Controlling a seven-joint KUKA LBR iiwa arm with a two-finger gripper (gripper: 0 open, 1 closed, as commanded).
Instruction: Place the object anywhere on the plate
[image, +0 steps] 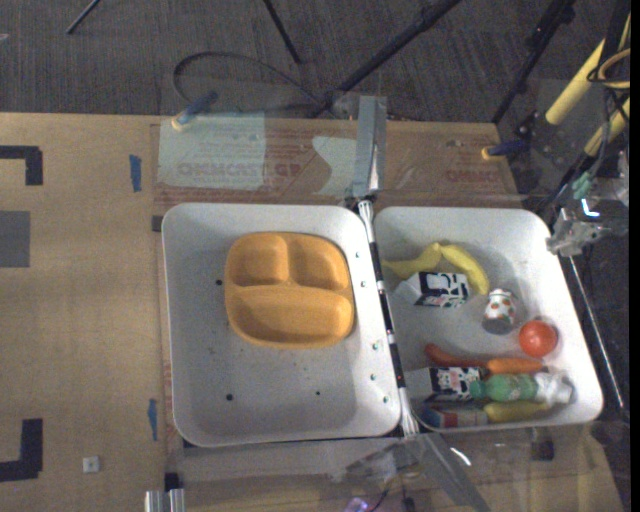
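Camera view: my gripper (572, 232) sits at three o'clock, its grip impossible to tell; plate (290, 290) lies left of banana (450, 262).

A light wooden bench top (80, 330) carries black corner marks (22, 165) and small strips of blue tape (134, 172). Beyond its far edge lies dark grey carpet (120, 60), crossed by black tripod legs (400, 40) and a looping black cable (240, 70).

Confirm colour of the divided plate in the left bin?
Orange-yellow, plain, no pattern. The plate shows clearly in the camera view.
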